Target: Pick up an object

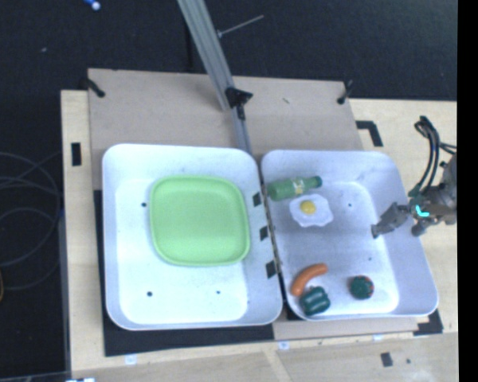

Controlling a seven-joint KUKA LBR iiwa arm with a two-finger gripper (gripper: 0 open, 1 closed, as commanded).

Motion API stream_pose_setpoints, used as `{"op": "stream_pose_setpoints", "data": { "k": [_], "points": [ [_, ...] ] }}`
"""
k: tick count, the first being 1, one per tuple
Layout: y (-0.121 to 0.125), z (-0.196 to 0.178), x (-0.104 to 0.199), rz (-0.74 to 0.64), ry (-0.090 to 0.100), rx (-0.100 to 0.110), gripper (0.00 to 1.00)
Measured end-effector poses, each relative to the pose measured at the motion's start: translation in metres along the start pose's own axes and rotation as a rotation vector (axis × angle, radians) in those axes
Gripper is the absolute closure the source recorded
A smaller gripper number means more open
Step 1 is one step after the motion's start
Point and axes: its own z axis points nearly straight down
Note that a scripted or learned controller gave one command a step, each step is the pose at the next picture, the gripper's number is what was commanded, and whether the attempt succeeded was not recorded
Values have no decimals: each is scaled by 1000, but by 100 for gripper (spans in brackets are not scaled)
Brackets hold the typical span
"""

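The right bin (382,169) held five small things, none of them lifted. A green bottle (294,187) lay on its side near the bin's upper left corner, and just below it sat a fried egg (310,210), white with a yellow yolk. Along the bin's lower edge lay an orange sausage (309,276), with a green block (315,300) right beside and below it, and a dark green round piece (362,287) a little way to their right.

The gripper (398,220) hung over the bin's right side, well apart from all of these, with nothing between its fingers; whether they stood wide or narrow could not be told.

The left bin (123,237) carried a light green square plate (199,220). Both bins rested on the tan worktop (303,102), and a grey pole (207,42) slanted down toward the gap between the bins.
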Motion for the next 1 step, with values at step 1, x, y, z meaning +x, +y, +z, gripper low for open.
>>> {"op": "stream_pose_setpoints", "data": {
  "k": [1],
  "points": [
    [0,0,0,0,0,0,0]
  ]
}}
